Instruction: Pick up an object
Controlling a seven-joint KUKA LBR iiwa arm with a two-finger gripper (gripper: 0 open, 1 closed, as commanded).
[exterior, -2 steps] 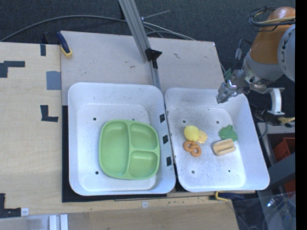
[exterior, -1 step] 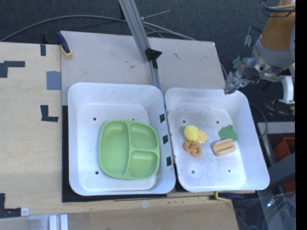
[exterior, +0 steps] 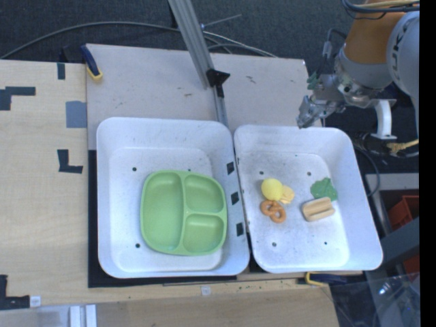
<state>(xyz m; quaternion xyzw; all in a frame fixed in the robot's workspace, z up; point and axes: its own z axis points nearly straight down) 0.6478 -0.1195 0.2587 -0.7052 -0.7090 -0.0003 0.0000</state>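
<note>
The claw (exterior: 304,119), grip state unreadable, is hovering beyond the right white bin (exterior: 354,182); lowering squarely over the tan bread-shaped toy (exterior: 317,210) is advisable.

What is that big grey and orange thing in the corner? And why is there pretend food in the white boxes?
That grey and orange thing is a robot arm. A computer program moves it. At its end is a gripper for picking things up, a bit like a hand. Right now it hangs above the back edge of the right bin, and nothing is in it.

The picture comes from one camera fixed above the bench, looking down at a slant.

There are two shallow white bins side by side. The left bin holds a green divided plate. The right bin holds toy food: a yellow piece, an orange pretzel shape, a green leafy piece and a tan bread-like piece.

The robot's job is to pick one up.
</note>
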